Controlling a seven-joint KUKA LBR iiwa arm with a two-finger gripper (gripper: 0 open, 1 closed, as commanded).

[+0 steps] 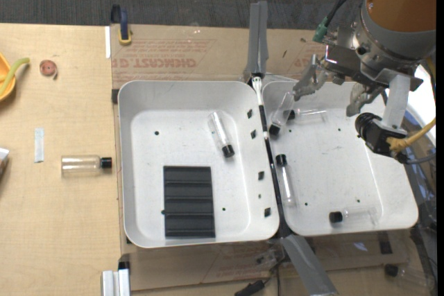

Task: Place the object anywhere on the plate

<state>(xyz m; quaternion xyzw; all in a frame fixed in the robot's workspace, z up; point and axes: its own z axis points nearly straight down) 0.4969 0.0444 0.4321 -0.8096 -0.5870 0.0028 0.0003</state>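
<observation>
Landmark: the dark ribbed plate (188, 201), lying flat in the near part of the left bin (132, 149).
Vial in left bin: a clear vial with a black cap (222, 134) lies just beyond the plate's far right corner, apart from it, cap end toward the plate.
Right bin (388, 197): right of the plate, across the divider; three more clear, black-capped vials lie in it.
Vial by divider (284, 180): along the right bin's left wall, nearest the plate.
Vial at near edge (354, 216): far right of the plate, by the bin's near rim.
Vial at far corner (298, 114): beyond and right of the plate, just under the tool.
Tool (331, 90): above the right bin's far side, well away from the plate; whether its fingers are open or closed, I cannot tell.
Bench (55, 218): left of the plate, outside the bins, another capped vial (87, 163) lies on its side.
</observation>
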